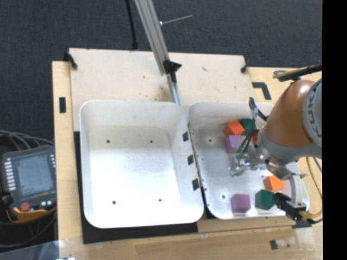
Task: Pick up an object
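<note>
At the far left you saw a grey teach pendant (30, 179) with a dark screen; its small labels were too blurred to read. Beside it began the wooden tabletop (65, 145), and on it the left bin (89, 118) lay white, with a few dark dots on its floor. No writing could be read on either bin.

Above the bins a pale board (119, 72) covered the back of the tabletop, and a metal rail (152, 28) came down at a slant toward the gap between the two bins.

The right bin (209, 199) touched the left one along a common edge. In it you had the things to pick. Near the back there was an orange block (235, 128) with a green block (248, 124) just beside it, and a light purple block (234, 143) touching the orange one from the front. At the front a purple cube (240, 202) stood near a dark green block (264, 200), and a second orange block (274, 183) lay just behind the green one.

The pincer (242, 164) hung over the middle of the right bin, between the back group and the front group, under the grey and orange arm (293, 121). Nothing was visible between its fingers, but you could not tell if they were apart or together.
</note>
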`<state>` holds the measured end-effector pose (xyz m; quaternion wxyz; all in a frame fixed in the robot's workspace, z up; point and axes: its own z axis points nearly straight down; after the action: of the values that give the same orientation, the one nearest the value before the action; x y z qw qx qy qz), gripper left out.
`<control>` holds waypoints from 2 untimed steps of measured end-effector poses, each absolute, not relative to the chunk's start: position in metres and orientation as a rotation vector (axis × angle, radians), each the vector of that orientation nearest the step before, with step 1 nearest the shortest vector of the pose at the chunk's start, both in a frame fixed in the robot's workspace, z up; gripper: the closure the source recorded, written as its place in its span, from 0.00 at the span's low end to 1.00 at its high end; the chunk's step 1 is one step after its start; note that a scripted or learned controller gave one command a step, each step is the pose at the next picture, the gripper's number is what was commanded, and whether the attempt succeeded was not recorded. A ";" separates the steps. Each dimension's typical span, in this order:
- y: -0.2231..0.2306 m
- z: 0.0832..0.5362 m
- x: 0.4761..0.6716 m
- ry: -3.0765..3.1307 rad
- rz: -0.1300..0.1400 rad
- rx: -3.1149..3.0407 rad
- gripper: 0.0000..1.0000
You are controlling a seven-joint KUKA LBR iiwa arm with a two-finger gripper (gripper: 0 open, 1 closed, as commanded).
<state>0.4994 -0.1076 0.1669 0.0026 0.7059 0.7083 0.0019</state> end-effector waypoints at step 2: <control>-0.110 0.251 0.499 2.222 0.006 2.212 1.00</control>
<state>0.4992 -0.1103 0.2510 0.0031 0.7055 0.7087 0.0019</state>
